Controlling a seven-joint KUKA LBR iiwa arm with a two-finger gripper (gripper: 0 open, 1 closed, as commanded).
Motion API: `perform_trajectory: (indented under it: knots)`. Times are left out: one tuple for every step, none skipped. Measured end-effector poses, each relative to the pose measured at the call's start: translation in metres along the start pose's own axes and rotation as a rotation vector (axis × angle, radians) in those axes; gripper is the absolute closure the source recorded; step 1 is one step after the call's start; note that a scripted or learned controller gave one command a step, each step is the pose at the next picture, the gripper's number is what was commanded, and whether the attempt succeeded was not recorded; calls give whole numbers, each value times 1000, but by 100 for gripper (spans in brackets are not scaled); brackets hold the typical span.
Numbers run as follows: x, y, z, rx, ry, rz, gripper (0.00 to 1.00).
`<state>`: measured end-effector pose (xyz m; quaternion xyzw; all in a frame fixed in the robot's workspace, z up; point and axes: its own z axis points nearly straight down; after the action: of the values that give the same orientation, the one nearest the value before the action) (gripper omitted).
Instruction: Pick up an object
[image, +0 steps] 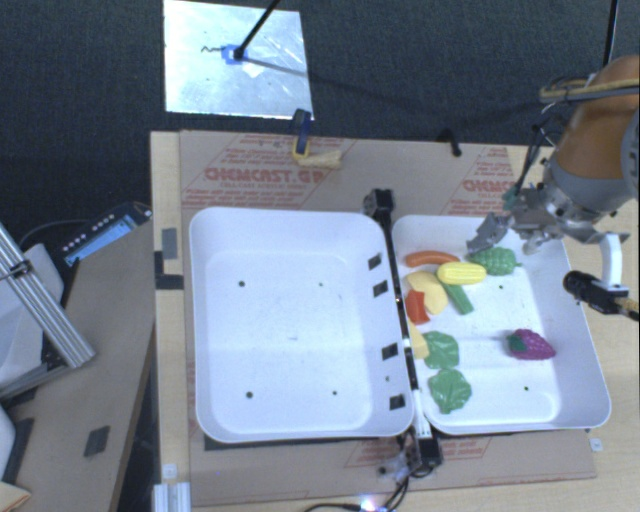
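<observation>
My gripper (510, 238) hangs over the back of the right bin (575, 330), with the grey arm and its orange band rising to the upper right. Its fingers (486, 235) stand spread open with nothing between them. Just below them lies a bumpy green vegetable (496, 262). Beside that are a yellow corn cob (461, 273) and an orange carrot (432, 258). A purple grape bunch (531, 344) lies alone nearer the right wall.
Along the right bin's left side lie a yellow fruit (427, 287), a red piece (417, 306), a green bean (459, 298) and two green leafy pieces (441, 350) (450, 390). The left bin (290, 320) adjoins across a black-clipped divider (395, 300).
</observation>
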<state>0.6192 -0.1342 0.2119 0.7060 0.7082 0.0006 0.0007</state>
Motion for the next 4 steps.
perform_trajectory:
  knots:
    - [-33, -3, 131, 3, -1, 5, 0]
    - [45, 45, 129, 16, -5, -9, 0]
    - [41, 44, 118, 15, -1, -2, 100]
    - [100, 52, 20, -10, 2, -7, 100]
